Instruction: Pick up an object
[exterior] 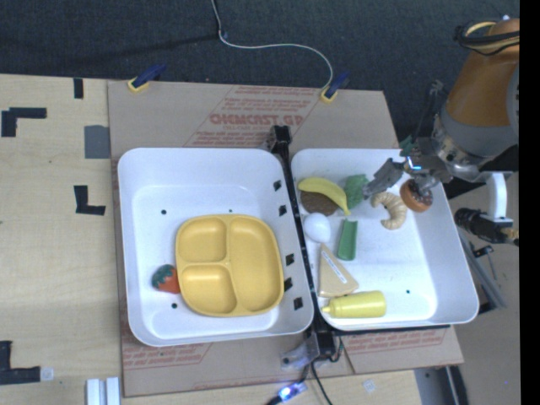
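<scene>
My gripper [403, 184] hangs over the far right part of the right bin [439, 260], and its fingers look spread, with nothing clearly between them. One dark finger [382, 176] points down-left toward a green toy [354, 186]. Just below the gripper lie a tan curled pastry [392, 212] and a round brown piece [416, 197]. Further left in that bin are a banana [326, 192], a white egg [317, 226], a green cucumber [347, 239], a tan wedge [335, 275] and a yellow bottle [354, 305].
The left bin [143, 184] holds a yellow divided plate [228, 264] and a small red and green fruit [166, 278]. A black divider [291, 218] runs between the bins. The arm's orange and grey wrist [481, 99] stands at the right edge.
</scene>
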Available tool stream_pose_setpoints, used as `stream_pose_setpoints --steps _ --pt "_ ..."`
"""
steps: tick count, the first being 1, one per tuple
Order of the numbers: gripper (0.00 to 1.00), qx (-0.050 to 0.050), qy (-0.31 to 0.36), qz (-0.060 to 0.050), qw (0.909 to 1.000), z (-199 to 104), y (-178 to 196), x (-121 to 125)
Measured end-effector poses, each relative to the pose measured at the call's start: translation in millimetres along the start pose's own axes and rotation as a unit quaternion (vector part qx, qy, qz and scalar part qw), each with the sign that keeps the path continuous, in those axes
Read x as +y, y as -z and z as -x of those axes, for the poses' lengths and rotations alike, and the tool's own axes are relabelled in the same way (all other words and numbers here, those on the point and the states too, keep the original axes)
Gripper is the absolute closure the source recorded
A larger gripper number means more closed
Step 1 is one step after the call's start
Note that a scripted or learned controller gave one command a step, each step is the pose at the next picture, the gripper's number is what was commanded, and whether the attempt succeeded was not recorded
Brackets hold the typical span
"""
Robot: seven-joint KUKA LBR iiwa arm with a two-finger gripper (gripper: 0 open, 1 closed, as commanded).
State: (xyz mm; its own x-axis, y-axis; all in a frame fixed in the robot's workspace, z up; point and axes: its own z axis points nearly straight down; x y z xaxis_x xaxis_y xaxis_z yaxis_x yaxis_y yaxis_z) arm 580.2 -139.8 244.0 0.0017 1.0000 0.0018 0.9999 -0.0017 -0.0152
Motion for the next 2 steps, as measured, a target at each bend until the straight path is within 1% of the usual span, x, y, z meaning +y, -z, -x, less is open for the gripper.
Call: stream_pose_setpoints --steps 1,2 --pt "0.00 -0.001 0.001 0.007 1.0000 -0.1 7.8 2.2" --pt "0.00 -0.001 0.001 0.004 1.0000 -0.3 -51.0 -7.5"
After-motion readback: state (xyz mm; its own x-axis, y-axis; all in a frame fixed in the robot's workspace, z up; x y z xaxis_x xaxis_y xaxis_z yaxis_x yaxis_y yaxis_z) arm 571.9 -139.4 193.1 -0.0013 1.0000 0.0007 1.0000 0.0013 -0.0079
